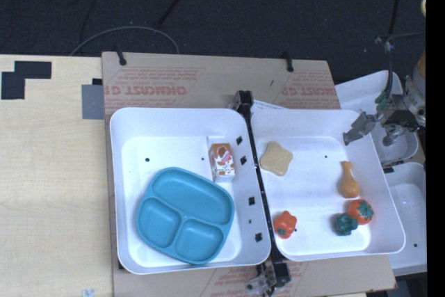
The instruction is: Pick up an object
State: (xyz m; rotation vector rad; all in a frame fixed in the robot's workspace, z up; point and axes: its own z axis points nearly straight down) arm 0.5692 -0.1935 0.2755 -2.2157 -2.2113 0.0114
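Note:
My gripper (374,131) hangs over the far right corner of the right bin (313,123), open, with nothing between its fingers. Below it in that bin lie an orange gourd-shaped toy (348,181), a red-orange toy with a green top (360,211) and a teal toy (343,224) touching it. A red pepper toy (284,224) sits near the bin's front left. A beige bread-shaped piece (276,159) lies at its back left. The left bin (125,149) holds a blue divided plate (184,215) and a small printed carton (222,161).
A black divider clip strip (252,177) runs between the two bins. Brown cardboard (208,83) lies under the bins. A light wooden bench top (49,177) extends to the left. White paper and another white tray (410,198) sit at the right, under the arm.

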